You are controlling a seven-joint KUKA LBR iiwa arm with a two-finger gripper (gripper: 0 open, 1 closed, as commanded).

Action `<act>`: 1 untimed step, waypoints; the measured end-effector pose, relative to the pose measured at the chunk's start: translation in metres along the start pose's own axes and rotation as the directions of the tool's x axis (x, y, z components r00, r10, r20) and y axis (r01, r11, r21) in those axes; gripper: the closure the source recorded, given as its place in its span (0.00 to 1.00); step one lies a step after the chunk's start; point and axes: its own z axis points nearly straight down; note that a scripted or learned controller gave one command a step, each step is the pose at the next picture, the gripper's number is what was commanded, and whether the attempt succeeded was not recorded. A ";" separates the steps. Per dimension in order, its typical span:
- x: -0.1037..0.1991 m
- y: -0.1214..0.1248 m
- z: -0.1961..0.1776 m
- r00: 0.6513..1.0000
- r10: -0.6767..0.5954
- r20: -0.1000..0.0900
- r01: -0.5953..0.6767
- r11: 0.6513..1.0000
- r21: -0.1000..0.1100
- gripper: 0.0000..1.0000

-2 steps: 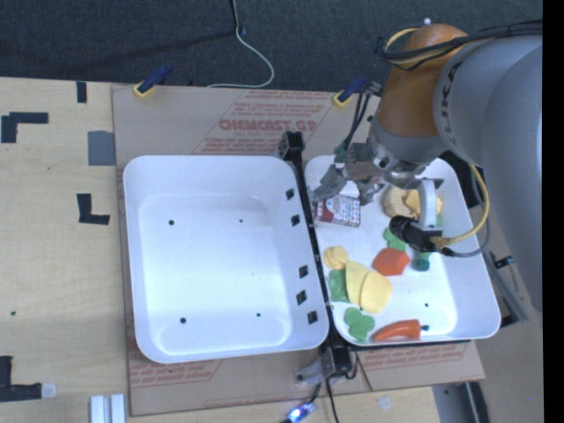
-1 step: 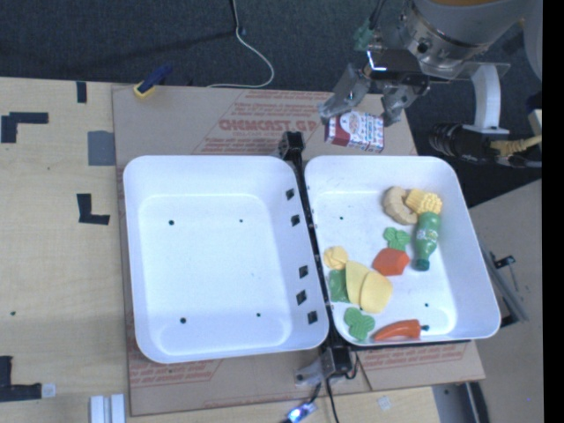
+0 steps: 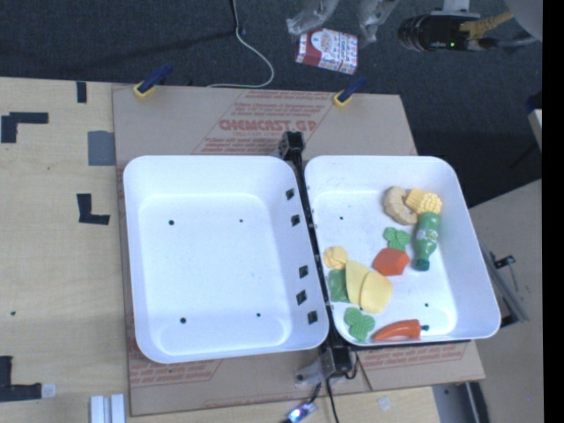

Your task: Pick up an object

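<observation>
**Ana:** Bench (image 3: 53,263) first, since its front edge sits closest to the lens. What is on it?

**Ben:** A cardboard sheet (image 3: 264,122), and on that two white bins touching along one side. The left bin (image 3: 141,183) is the bigger patch of white. The right bin (image 3: 448,173) carries the toy food.

**Ana:** And the arm (image 3: 458,25)?

**Ben:** It comes in at the far right, beyond the bench's back edge and over the dark floor. Its gripper (image 3: 339,26) is well apart from both bins.

**Ana:** So which object is the candidate?

**Ben:** A red and white packet (image 3: 328,49). In this view it sits just beneath the gripper, touching or nearly so. Its long axis runs left to right across the view, dipping a little to the right.

**Ana:** Is it held?

**Ben:** I cannot tell. The jaws blur into the packet's top edge, so wide or clamped is not readable. My guess is that the pick turns on this packet, since nothing else lies close to the jaws.

**Ana:** Smaller things?

**Ben:** In the right bin, a yellow wedge (image 3: 368,289), a green bottle (image 3: 425,239), a corn cob (image 3: 425,203) and a red chilli (image 3: 397,330). If the packet is lost, these lie down and toward the camera from the gripper.
</observation>
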 end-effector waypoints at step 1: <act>0.073 -0.033 0.129 1.000 -0.002 0.002 0.001 1.000 0.025 1.00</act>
